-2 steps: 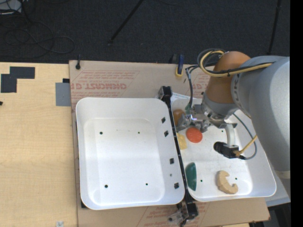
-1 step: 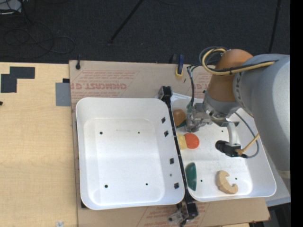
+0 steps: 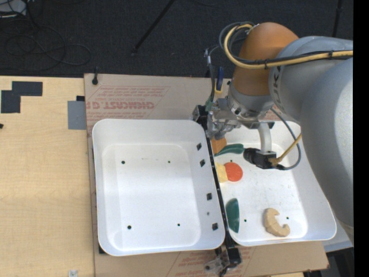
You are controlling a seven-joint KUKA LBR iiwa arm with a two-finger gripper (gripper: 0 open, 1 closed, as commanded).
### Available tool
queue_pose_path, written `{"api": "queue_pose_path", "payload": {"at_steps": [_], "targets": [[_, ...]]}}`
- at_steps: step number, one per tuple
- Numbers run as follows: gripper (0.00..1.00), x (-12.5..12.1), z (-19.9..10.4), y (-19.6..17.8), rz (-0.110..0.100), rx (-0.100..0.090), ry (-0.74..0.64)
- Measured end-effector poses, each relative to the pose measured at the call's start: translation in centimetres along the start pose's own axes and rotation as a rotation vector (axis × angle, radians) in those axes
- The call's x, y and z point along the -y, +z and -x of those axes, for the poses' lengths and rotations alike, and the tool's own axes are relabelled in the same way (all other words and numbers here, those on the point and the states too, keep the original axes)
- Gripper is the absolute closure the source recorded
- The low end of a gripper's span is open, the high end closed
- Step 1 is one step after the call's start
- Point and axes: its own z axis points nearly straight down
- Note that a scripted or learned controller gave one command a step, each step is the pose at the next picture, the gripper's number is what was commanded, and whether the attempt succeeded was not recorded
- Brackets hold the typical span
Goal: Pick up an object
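My gripper [image 3: 217, 130] hangs low over the back left corner of the right bin [image 3: 311, 212], close to the wall between the bins. Just in front of it lies an orange piece [image 3: 218, 146] with a green end [image 3: 232, 149]; whether the gripper touches it I cannot tell. A red-orange round piece [image 3: 233, 172] and a small yellow piece [image 3: 221, 174] lie a little nearer. A dark green long piece [image 3: 232, 213] lies by the front left wall. A tan curved piece [image 3: 276, 222] rests at the front right.
The left bin [image 3: 106, 212] stands beside the right one. A black lump on a cable [image 3: 259, 158] hangs over the right bin's middle. The grey arm and its orange band [image 3: 262, 45] cover the bin's back right. Cardboard [image 3: 144, 100] lies under both bins.
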Motion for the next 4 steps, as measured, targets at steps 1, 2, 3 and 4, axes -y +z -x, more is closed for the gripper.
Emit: {"api": "queue_pose_path", "payload": {"at_steps": [1,2,3,4], "targets": [[1.00,5.9,-2.8,0.7,-0.016,0.002,0.006],[1.00,0.0,-3.2,0.5,-0.008,0.004,0.005],[1.00,0.4,9.7,-4.3,-0.007,0.011,0.019],[1.00,0.4,1.4,1.0,-0.016,0.001,0.003]]}}
